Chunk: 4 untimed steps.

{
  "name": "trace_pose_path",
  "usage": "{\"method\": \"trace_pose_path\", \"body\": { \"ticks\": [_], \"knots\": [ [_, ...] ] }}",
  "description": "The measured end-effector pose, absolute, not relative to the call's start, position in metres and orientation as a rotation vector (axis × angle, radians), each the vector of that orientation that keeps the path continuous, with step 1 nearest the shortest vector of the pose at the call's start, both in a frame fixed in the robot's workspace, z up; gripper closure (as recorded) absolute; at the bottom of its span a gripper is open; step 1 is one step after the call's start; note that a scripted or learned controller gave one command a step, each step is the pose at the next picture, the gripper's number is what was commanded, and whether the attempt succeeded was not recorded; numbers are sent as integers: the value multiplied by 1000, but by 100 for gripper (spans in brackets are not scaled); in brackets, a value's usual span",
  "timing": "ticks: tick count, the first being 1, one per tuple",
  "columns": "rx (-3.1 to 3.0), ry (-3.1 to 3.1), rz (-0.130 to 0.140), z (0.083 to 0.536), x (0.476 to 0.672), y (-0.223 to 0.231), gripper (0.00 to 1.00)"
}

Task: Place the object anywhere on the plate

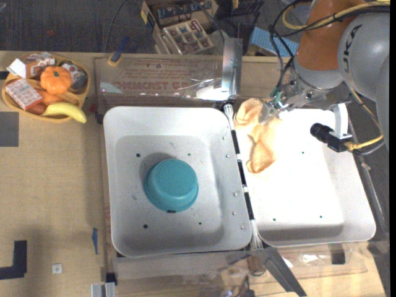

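A teal plate [172, 184] sits in the middle of the left bin [124, 135]. A floppy tan-orange object [260, 144] lies at the upper left of the right bin [322, 197], one lobe near the divider between the bins and a longer lobe trailing down. My gripper [271, 112] reaches in from the upper right. Its fingertips are pinched on the object's top edge, so the object hangs from them. The plate is well to the left and below the gripper, across the divider.
A basket of toy fruit [44, 88] stands on the bench at the far left. A clear plastic panel [167, 82] runs behind the left bin. A black cable fitting [328, 136] juts over the right bin's right side.
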<state>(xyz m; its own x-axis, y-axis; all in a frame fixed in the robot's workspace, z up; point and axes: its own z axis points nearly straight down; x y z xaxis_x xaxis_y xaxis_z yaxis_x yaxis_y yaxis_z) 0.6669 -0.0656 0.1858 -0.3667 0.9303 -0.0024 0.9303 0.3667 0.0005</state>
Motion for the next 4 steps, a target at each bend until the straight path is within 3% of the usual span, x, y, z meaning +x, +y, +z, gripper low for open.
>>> {"method": "trace_pose_path", "body": {
  "ticks": [1,3,4],
  "knots": [
    [1762,2595,2,226,668,-65,100],
    [613,3079,2,230,633,49,100],
    [-1,3134,5,228,635,100,100]
  ]
}}
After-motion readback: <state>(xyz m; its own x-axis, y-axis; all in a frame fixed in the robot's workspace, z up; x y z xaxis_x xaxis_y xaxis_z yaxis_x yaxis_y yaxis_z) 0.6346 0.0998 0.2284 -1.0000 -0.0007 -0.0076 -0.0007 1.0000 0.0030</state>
